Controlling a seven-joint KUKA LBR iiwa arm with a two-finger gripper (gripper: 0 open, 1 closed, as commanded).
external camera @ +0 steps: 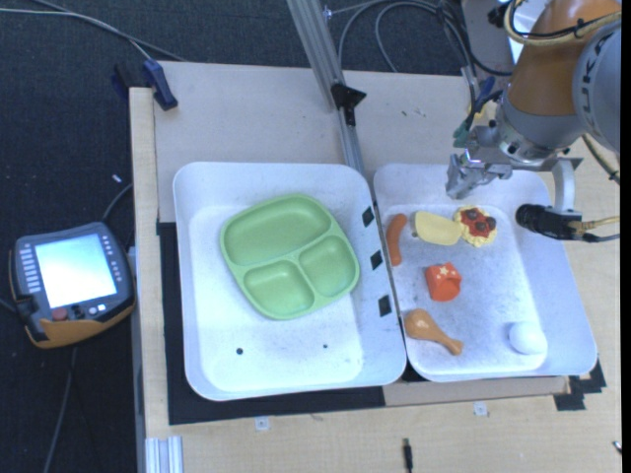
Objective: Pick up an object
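Right bin (577, 308), near to far: egg (526, 338) and drumstick (432, 330) at the front edge, pepper (444, 282) mid-bin, then sausage (395, 237), cheese (437, 228) and pizza (476, 225). Gripper (465, 180) hangs above the far rim; open or closed, cannot tell. Best bet: descend straight over one isolated piece, pepper likely, away from walls.

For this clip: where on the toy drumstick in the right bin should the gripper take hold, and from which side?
Probably the narrow bone end of the drumstick, coming straight down from above. It lies flat on the right bin floor, pointing toward the lower right, with bare floor on both long sides. Closing across the slim shaft looks easier than spanning the rounded meat end. The gripper is at the bin's far edge.
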